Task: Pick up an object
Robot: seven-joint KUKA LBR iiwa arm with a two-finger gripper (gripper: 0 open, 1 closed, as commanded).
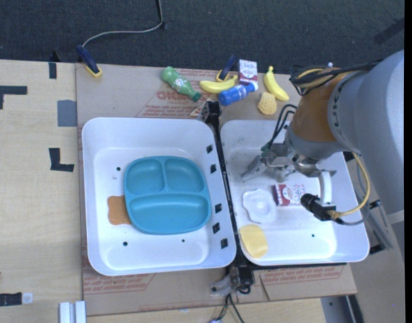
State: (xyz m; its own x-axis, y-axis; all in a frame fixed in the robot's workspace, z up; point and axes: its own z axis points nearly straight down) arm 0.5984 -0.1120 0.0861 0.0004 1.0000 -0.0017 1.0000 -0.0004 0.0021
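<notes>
In the right bin [340,247] lie a white fried-egg toy [258,205], a red and white carton [288,194] on its side, and a yellow lumpy piece [253,239] near the front left corner. My gripper [265,165] hangs low over the bin's middle, just behind the egg toy and left of the carton. Nothing is visibly held in it. The grey arm with its orange band [316,116] comes in from the right and hides the bin's back right part.
The left bin [98,136] holds a blue divided plate [167,195] with a brown toast piece [115,210] at its left edge. Behind the bins lie a green bottle [180,83], two bananas [217,85], a blue bottle [234,94] and a small carton [248,69].
</notes>
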